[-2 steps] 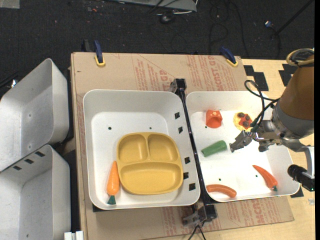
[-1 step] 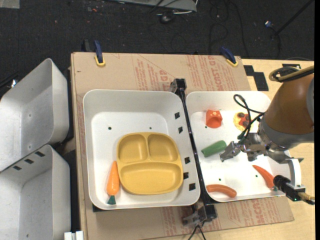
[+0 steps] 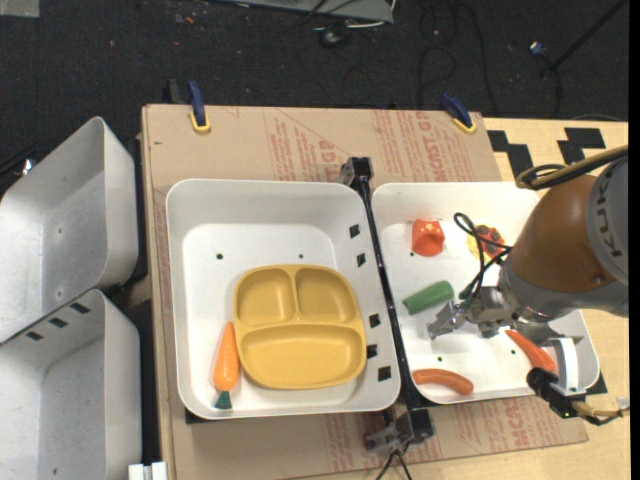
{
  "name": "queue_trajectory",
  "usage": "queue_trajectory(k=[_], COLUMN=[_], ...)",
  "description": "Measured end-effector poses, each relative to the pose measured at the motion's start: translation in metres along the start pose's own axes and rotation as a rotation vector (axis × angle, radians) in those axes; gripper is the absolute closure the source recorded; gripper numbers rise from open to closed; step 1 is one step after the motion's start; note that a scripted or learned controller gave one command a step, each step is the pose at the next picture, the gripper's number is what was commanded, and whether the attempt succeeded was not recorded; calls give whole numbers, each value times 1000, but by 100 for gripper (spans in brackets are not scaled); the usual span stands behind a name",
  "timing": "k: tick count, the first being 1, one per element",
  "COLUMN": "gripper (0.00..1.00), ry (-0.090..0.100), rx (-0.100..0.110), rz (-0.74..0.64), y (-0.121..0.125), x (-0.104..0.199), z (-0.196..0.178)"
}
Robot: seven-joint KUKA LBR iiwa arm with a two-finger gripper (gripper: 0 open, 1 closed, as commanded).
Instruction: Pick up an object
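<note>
tray in left bin, carrot beside

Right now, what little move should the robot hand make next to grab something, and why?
Probably a small shift up toward the green pickle. The gripper hovers just below it in the right bin, nothing shows between its fingers, and that pickle looks nearest. The orange sausage lies further off.

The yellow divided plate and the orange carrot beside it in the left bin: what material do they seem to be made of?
The yellow divided plate looks like moulded plastic with a smooth, slightly satin finish: uniform colour, rounded compartment ridges, soft highlights. The carrot seems a plastic toy: even orange body, dark green tip; rubber cannot be excluded. The left bin looks like thin, matte white plastic.
</note>
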State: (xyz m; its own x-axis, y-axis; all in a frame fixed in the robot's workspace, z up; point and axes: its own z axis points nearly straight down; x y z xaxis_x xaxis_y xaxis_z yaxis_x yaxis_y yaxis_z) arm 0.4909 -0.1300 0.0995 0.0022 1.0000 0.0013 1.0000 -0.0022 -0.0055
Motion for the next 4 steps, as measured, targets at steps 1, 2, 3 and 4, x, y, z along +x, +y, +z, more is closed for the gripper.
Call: queue_trajectory(k=[1, 2, 3, 4], gripper=[100, 100, 100, 100], ry=[-1, -3, -3, -3], rx=[-5, -10, -11, -10], rz=[1, -4, -6, -5], y=[1, 1, 8, 11], x=[0, -1, 2, 1], z=[-13, -76, -122, -164])
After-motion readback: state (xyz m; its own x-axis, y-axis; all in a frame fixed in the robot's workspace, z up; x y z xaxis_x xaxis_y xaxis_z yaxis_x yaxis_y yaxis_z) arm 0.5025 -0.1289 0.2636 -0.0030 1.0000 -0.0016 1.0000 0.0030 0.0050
